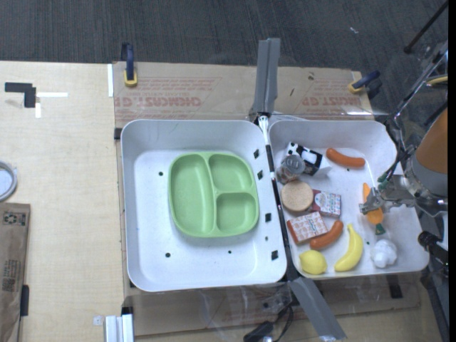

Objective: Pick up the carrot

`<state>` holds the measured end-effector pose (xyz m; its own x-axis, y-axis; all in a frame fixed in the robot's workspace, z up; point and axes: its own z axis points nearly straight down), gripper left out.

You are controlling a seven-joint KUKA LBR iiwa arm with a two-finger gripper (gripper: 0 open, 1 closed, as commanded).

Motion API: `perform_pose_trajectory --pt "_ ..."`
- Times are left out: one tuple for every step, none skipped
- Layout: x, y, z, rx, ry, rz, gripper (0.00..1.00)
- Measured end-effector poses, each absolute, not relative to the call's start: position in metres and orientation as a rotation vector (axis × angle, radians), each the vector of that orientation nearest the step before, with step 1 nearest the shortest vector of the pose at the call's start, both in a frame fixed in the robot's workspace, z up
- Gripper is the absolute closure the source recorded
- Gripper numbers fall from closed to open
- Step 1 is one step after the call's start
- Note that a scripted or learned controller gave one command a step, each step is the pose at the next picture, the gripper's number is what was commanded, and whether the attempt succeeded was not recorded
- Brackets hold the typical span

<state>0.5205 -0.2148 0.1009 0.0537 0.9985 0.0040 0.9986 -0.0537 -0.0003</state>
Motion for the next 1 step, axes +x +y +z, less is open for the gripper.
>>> perform_pose_trajectory --pt "0.5681 -0.1836 0.2057 -2.353 -2.081 0.003 1.0"
